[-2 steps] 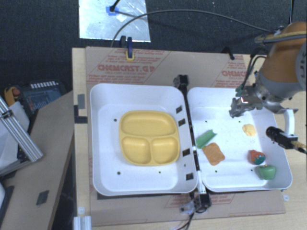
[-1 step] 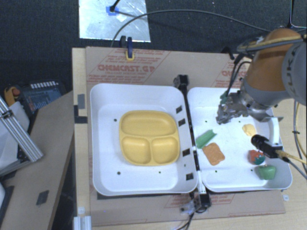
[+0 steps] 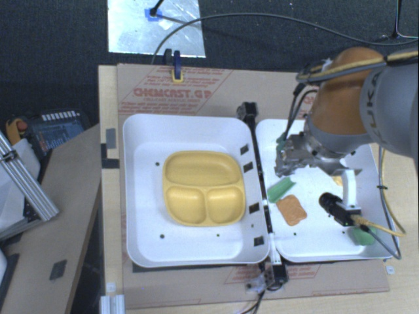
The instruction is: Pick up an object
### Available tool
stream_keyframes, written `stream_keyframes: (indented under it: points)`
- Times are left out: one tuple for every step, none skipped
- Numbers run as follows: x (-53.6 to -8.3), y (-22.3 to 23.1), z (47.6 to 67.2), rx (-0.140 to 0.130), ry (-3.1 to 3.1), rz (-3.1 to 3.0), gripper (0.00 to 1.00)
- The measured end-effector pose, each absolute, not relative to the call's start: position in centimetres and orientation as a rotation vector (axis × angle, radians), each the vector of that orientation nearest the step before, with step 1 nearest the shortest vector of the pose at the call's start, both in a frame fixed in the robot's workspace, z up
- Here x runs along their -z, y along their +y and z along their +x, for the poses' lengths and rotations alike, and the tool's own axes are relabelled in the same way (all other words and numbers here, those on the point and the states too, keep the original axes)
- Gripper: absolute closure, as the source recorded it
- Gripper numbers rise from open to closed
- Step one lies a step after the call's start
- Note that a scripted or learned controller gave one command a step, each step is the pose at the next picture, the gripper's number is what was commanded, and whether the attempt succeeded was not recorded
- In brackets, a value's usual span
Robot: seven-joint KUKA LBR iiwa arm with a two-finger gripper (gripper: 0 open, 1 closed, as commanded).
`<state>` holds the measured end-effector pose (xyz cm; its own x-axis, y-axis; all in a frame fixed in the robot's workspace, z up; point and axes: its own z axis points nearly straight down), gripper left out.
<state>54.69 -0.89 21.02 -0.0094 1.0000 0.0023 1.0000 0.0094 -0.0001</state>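
Gripper over right bin, near its left wall; finger state: cannot tell. Green block just below gripper, orange piece beside it. Yellow divided plate in left bin.

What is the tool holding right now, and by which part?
Cannot be told. The tool hangs low in the right bin, just above the green block, but the arm hides its tip. The orange piece lies free beside it.

Arm bent low, gripper down (right side) — hovering
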Motion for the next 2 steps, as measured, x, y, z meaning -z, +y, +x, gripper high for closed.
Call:
stream_keyframes:
  points:
    - [-20.9,4.1,53.1,0.002,-2.231,-2.209,1.0]
    - [-22.7,10.1,52.4,0.006,-2.233,-2.208,1.0]
